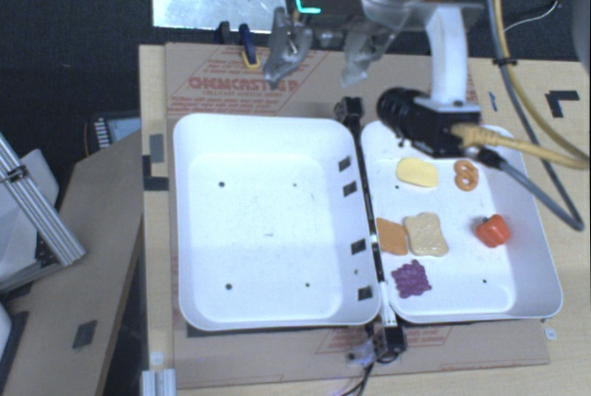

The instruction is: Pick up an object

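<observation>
The right bin [526, 288] holds several small toy foods: a yellow piece [417, 172], a small pretzel [466, 174], a red pepper-like piece [492, 230], an orange slab [391, 236] touching a tan slice [427, 234], and a purple grape cluster [412, 278]. My gripper [319, 62] hangs high over the back edge of the bench, above the gap between the two bins' far corners. Its two fingers [282, 57] stand apart, open, with nothing between them. It is well clear of all the objects.
The left bin [199, 200] lies beside the right one, with a black hinge strip [365, 219] between them. A black fixture with a white post [425, 122] and yellow cables [536, 150] overhangs the right bin's back edge. Blue and yellow clamps [247, 48] sit behind the left bin.
</observation>
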Controlling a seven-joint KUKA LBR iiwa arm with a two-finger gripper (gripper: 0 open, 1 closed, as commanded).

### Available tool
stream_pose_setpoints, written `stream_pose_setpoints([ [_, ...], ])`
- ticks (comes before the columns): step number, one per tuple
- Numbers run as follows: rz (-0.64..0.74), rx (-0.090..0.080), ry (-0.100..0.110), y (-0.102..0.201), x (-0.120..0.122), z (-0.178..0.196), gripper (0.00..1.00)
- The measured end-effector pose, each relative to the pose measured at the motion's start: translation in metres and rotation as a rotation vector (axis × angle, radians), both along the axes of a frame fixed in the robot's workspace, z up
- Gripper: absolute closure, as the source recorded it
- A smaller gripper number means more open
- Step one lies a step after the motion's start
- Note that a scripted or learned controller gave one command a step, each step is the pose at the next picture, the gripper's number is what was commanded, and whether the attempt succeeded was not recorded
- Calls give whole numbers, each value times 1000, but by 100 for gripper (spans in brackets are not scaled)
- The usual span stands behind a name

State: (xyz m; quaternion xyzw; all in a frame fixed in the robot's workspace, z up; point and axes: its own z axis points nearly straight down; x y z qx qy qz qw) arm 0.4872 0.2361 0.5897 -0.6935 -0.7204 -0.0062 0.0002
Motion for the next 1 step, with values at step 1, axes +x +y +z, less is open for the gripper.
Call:
stream_pose_setpoints([
  [1, 0, 0, 0, 0, 0, 0, 0],
])
